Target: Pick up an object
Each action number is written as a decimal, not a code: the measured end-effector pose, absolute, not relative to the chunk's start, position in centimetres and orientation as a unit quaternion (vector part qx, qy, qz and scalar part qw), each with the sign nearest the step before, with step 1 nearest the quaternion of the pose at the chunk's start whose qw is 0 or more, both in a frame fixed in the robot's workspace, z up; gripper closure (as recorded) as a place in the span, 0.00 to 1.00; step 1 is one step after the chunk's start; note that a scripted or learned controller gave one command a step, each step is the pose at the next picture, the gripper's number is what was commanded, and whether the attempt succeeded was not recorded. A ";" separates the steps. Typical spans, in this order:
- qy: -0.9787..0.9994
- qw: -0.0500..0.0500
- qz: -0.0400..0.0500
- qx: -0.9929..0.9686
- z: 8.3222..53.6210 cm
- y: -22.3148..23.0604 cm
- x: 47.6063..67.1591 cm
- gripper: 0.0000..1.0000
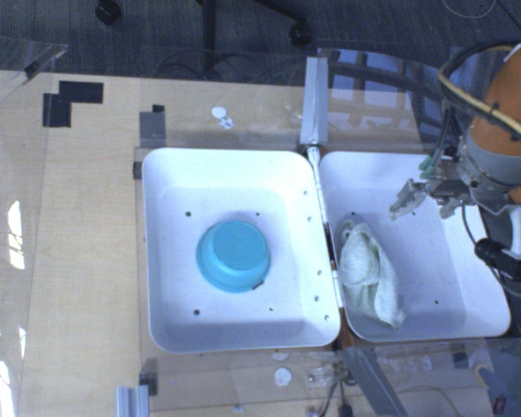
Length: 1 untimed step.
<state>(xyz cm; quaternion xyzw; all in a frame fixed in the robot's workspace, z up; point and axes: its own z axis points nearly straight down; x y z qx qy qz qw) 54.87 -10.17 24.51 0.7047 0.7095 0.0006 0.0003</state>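
I'm poised with my gripper over the right bin, fingers spread with nothing between them, the crumpled white cloth lying below-left by the divider, so next I'd swing over it and descend.

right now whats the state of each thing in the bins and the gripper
blue bowl: upside down, flat in the left bin
white cloth: crumpled in a heap, against the right bin's left wall
gripper: above the right bin, apart from the cloth, holding nothing
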 end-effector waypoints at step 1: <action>0.768 0.000 0.001 0.641 11.2 -8.4 58.5 0.00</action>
